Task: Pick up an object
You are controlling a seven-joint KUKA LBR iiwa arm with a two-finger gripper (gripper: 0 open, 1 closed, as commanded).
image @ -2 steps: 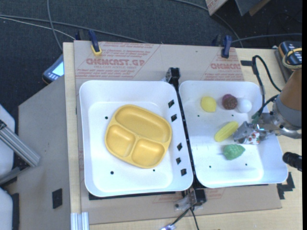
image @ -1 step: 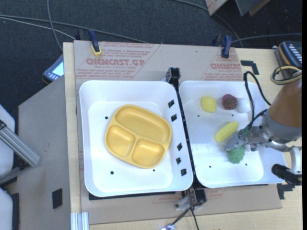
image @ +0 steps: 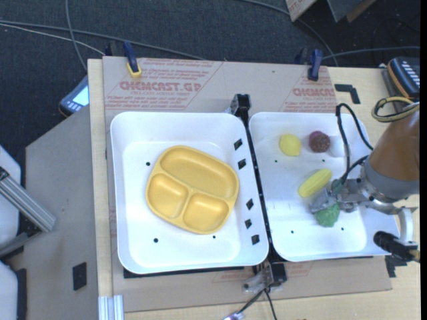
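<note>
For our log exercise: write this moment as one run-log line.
gripper: low in right bin | at green object | grasp: unconfirmed | yellow tray: left bin

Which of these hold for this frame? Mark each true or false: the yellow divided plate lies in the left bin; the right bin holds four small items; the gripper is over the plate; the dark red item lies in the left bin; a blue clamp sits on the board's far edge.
1. The yellow three-compartment plastic plate lies in the left white bin. True.
2. The right white bin holds four small items. True: a round yellow piece, a dark red round piece, a long yellow piece, a green piece.
3. The gripper is over the plate. False: it is low in the right bin, by the green piece.
4. The dark red piece lies in the left bin. False: right bin, far side.
5. A blue clamp sits on the board's far edge. True.
</note>
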